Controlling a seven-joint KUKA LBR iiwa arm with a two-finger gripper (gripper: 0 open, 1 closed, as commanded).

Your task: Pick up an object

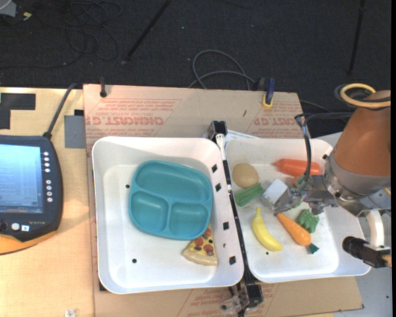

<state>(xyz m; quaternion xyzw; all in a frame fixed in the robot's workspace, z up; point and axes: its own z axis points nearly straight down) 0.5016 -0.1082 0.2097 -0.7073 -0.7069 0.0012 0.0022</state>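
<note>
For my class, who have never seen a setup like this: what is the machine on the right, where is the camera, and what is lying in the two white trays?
The picture comes from one fixed camera above the bench, looking down at a slant. The grey and orange robot arm reaches in from the right; its two-finger gripper hangs low over the right white bin. That bin holds toy food: a yellow banana, two orange carrots, a beige potato, a green vegetable piece and a small white block. The left white bin holds a teal divided plate and a toy pizza slice. I cannot tell whether anything is held.
</note>
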